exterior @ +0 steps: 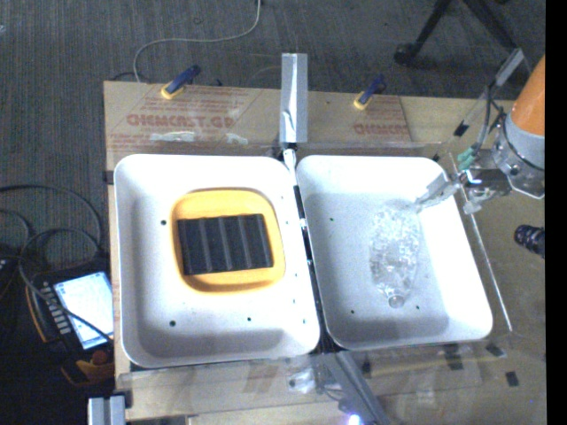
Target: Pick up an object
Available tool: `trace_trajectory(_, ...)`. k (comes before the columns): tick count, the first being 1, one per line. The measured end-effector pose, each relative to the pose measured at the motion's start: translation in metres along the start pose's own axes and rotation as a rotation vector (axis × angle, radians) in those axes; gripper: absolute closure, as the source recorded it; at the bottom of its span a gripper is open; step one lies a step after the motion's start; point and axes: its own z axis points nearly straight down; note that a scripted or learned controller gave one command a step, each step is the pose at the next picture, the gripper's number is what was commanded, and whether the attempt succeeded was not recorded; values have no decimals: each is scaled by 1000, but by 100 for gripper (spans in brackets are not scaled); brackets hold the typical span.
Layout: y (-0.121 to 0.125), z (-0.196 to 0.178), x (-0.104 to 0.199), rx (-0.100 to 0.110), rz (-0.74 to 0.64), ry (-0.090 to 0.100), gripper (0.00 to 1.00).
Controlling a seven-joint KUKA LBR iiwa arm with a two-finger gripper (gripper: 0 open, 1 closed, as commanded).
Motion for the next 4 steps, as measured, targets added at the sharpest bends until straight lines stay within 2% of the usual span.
trace_trajectory(1,-37,75,19,1,111,0,0)
trace_trajectory(2,-5,174,40,-6,-34,-2,0)
trace_trajectory(3,54,178,-8,-14,9,-1,0)
trace_trajectory(4,116,180,-21,17,68,18,0)
